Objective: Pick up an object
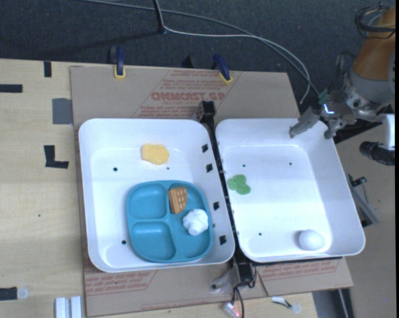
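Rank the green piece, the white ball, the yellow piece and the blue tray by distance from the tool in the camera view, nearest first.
From the tool, at the right bin's far right corner:
1. Green piece, right bin, left side.
2. White ball, right bin, near right corner.
3. Yellow piece, left bin, far side.
4. Blue tray, left bin, near side.

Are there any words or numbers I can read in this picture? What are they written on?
"CHEMCAST GP", as best it reads, in red letters on the brown cardboard sheet under the two white bins; the last letters are blurry.
More faint red print repeats in slanted rows across the same cardboard, too blurred to read.
Red print on the cardboard's front edge below the left bin is also too small to read.
No words show on the bins, the blue tray or the arm.
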### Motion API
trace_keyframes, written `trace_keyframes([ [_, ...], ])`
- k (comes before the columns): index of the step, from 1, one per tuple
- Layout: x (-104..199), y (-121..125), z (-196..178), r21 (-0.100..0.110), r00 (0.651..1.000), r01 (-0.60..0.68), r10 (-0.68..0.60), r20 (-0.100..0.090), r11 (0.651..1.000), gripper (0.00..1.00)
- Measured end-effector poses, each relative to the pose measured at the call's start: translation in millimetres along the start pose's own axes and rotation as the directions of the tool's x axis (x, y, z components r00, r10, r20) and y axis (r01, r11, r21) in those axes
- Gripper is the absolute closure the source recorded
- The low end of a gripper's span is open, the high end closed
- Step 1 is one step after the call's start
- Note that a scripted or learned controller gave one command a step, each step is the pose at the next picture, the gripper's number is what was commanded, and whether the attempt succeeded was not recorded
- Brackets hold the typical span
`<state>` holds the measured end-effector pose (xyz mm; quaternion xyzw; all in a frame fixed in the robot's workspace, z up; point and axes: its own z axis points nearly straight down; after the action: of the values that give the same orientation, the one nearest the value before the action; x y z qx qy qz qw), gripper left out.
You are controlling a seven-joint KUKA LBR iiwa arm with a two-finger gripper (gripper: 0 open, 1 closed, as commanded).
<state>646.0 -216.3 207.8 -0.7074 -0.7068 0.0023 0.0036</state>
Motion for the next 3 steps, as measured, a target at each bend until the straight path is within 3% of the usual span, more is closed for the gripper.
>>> trace_keyframes([
  [1,0,2,-5,-0.008,1.000,0.001,-0.001,0.002,1.000,0.00],
  [3,7,6,119,-0.003,1.000,0.002,-0.002,0.001,1.000,0.00],
])
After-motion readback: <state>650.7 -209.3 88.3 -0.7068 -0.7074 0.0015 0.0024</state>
